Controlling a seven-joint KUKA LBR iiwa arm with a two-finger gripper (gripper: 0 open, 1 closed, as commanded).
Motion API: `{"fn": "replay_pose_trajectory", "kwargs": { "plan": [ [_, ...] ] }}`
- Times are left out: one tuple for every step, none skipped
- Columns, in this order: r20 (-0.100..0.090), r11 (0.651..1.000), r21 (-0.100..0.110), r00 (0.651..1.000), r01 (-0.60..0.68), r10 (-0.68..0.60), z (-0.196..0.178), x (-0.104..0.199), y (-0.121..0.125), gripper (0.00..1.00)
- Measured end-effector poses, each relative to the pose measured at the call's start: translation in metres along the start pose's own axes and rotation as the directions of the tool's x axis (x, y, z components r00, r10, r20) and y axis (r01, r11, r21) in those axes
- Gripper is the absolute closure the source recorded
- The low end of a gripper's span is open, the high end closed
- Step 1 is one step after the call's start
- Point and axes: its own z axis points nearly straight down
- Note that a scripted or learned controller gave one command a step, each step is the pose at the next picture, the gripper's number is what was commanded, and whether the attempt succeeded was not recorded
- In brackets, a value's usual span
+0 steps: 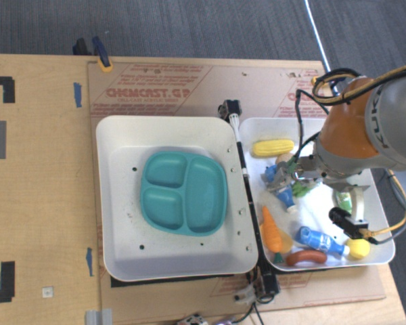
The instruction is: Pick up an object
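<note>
The left bin [115,202], shallow white plastic with rounded corners, held a smooth teal tray [184,191] split into three compartments. In the right bin [386,252], a tapered orange carrot [273,231] lay along the left wall, a bumpy yellow corn cob [273,147] near the top, and a glossy red sausage [306,256] by a blue bottle [320,241] at the bottom. The gripper [289,176] hung over small blue and green pieces; how its tips stood I could not tell. A round yellow lemon [358,249] sat farthest right.

Divided plate [184,191] in left bin [115,181] (toys [273,147] fill right)
</note>
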Motion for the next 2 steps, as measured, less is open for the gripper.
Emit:
{"fn": "replay_pose_trajectory", "kwargs": {
  "plan": [
    [0.001, 1.000, -0.001, 1.000, -0.001, 0.001, -0.010, -0.001, 0.001, 1.00],
    [-0.002, 0.957, 0.033, 0.958, -0.287, 0.287, -0.121, 0.054, 0.031, 1.00]
  ]
}}
